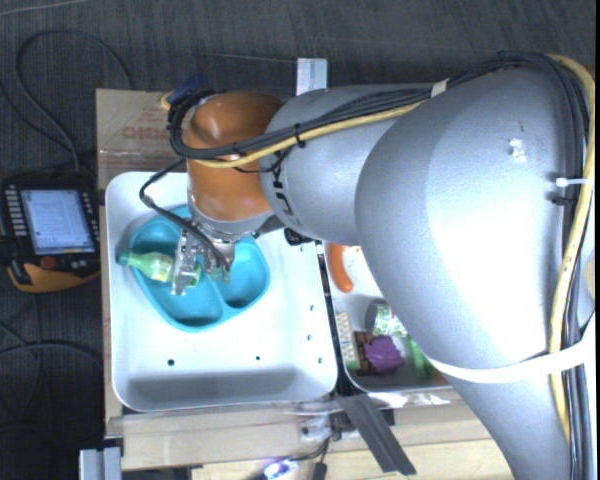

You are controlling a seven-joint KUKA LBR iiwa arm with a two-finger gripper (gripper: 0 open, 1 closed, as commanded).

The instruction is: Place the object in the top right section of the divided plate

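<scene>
Bench front edge: a pale wooden strip runs along the bottom, with a dark metal bracket angled across it; what is mounted below is cut off by the frame.
Right bin: mostly hidden under the arm. In the sliver I can see, a purple object lies near the front edge, a green-and-white packet just behind it, and an orange, carrot-like piece near the bin's left wall. What they are exactly is hard to make out.
Left bin: white, shallow, its front half bare apart from a few small dark dots in the floor.
Divided plate: turquoise, lobed, sitting in the back half of the left bin. Its dividers are partly covered by the gripper, so the sections are hard to tell apart.
Object: a pale green, translucent item, lying on the plate's left part, its left tip reaching the plate's rim.
Gripper: low over the middle of the plate, its metal fingers just beside the green object's right end. I cannot tell whether they are spread or pinching anything.
Arm: huge and grey, sweeping in from the right, with the orange band above the wrist and black cables looped around it.
Far side: a cardboard sheet at the bench's back edge, and a teach pendant on the dark floor to the left.
</scene>
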